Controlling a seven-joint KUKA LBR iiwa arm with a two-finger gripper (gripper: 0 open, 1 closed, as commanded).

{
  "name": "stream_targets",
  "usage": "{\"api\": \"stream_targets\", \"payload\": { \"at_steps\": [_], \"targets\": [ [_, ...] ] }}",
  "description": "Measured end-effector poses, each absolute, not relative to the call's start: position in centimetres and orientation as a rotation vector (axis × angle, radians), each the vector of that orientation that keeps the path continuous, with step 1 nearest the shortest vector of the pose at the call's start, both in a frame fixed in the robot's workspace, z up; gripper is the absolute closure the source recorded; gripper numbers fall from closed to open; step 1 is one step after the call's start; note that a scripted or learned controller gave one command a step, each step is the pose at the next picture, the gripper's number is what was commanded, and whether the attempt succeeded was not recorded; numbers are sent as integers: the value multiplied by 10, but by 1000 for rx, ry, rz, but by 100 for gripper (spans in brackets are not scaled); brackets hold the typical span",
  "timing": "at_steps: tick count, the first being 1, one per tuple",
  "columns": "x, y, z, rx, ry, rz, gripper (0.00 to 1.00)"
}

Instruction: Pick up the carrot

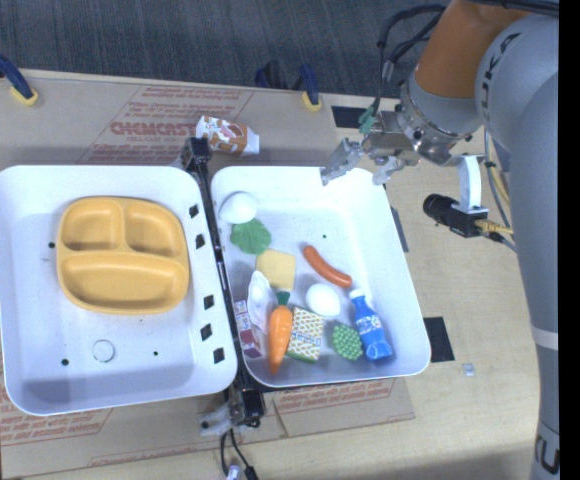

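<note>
The gripper (pixel 355 168) hangs over the far right corner of the right bin (pixel 395 268), its two fingers spread apart with nothing between them. The carrot (pixel 279 334) lies well away from it near the bin's front edge, pointing toward the front, just beside a white egg (pixel 322 300) and a patterned packet (pixel 306 336). A yellow divided plate (pixel 123 253) sits in the left bin (pixel 20 298).

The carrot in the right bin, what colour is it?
Orange, with a small green top; the carrot shows in the camera view, near the bin's front edge.
</note>
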State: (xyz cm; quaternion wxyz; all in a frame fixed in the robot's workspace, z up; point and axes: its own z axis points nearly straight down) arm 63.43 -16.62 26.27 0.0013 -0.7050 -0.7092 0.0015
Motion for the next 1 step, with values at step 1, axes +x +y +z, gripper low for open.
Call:
{"api": "stream_targets", "payload": {
  "at_steps": [1],
  "targets": [
    [573, -102, 187, -2166, -2267, 7, 0]
  ]
}}
